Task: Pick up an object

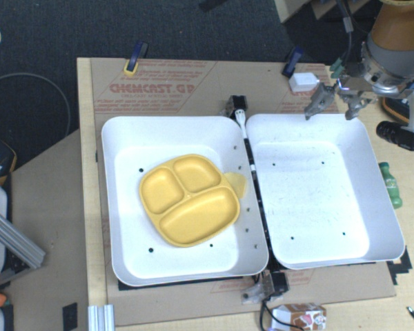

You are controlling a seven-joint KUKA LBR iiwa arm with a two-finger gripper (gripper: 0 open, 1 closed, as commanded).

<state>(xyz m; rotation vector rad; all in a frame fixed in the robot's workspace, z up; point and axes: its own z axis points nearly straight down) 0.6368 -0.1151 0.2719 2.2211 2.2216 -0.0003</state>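
Yellow divided plate (188,199) sits flat in our left bin (117,150); we see our gripper (334,102) over the right bin's (372,157) far edge, fingers spread, holding nothing.

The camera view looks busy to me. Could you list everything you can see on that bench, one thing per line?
Bins: two, white, side by side on the bench.
Divided plate: one, yellow, in the left bin.
Small flat piece: one, pale yellow, tucked at the plate's right edge.
Clamps: two, blue, at the board's far edge.
Board: one, brown, under the bins.
Gripper: one, grey, fingers spread, above the right bin's far rim.
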